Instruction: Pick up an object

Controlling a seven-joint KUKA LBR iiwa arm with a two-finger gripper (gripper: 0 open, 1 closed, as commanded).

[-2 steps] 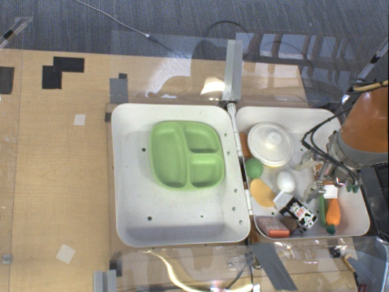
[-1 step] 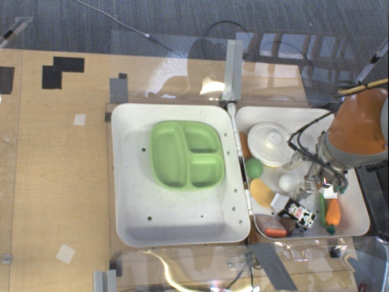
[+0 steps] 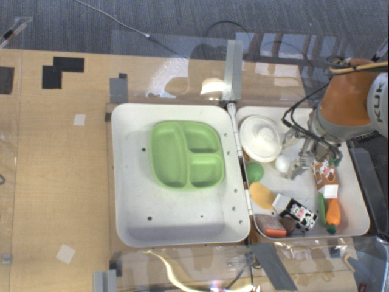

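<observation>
**Hovering Low Over a Crowded Right Bin**

Hanging above the right bin (image 3: 358, 221), gripper (image 3: 302, 163) poised just beside a small white ball (image 3: 283, 163), likely lining up a grasp. Gripper state: cannot tell. Crowding nearby: white bowl (image 3: 261, 139), green ball (image 3: 254, 172), carrot (image 3: 332, 212). Resting alone in the left bin (image 3: 130, 224): green divided plate (image 3: 186, 154).

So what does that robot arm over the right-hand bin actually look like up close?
The grey arm comes in from the right and wears a broad, rounded orange band above its wrist. Thin black cables loop out beside the band. Below it hangs a slim gripper of bare silvery metal, much narrower than the bulky arm. I see no lettering or markings on it from this angle.
</observation>
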